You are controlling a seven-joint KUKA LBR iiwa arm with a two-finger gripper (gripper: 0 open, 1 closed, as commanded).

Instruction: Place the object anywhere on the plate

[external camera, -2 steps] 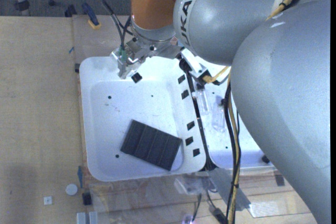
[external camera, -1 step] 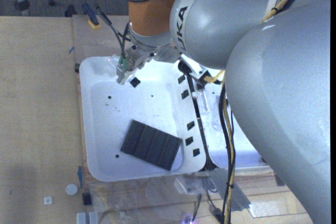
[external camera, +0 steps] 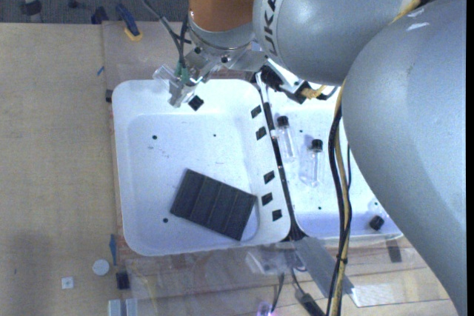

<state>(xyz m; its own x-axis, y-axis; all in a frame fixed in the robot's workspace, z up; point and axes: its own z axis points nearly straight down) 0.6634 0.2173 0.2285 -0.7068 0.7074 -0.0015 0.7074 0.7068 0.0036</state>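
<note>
ok so quick read of this one. The arm [external camera: 311,11] comes in from the right and hangs its end effector [external camera: 180,89] over the far corner of the left bin [external camera: 148,152], right at the rim. Can't tell if the end effector is apart or together, too small & blurry from this angle.

There's a small black piece [external camera: 195,103] just beside/below it. That's prob the object, but idk if it's gripped or just sitting on the bin wall, so not calling it held.

The plate [external camera: 213,203] is the dark ribbed slab lying flat & a bit skewed in the near part of the same bin, well apart from the end effector. Lying flat like that makes sense imo, since anything dropped on it should stay put.

Right bin [external camera: 348,222] has two clear vials [external camera: 284,137] lying down near the divider, prob spare candidates.

Judgement: nothing's on the plate yet, so the task's early. Next move needs a carry across the bin toward the slab. Main risk is no real grip on that piece
</note>
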